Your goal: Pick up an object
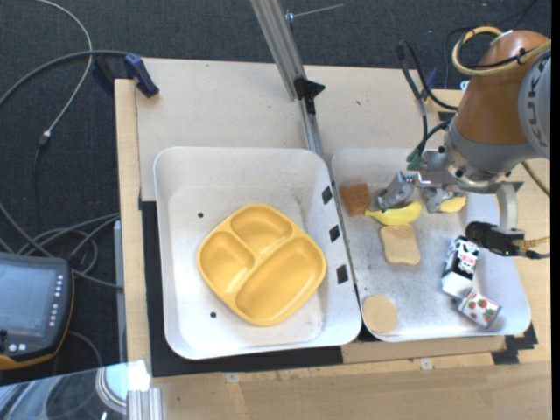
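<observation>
Two white bins sit on your surface, and your jaws (404, 195) hang low in the right bin (516, 309), right over the yellow banana (398, 214), but you cannot tell their state, so they may slip off its curved skin.

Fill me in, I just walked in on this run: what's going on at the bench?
The grey and orange arm reaches in from the right, its gripper low over the right bin, right at a yellow banana-like piece. Nearby lie a brown block, a tan bread slice, a round cookie and two small cartons. The left bin holds a yellow divided plate.
</observation>
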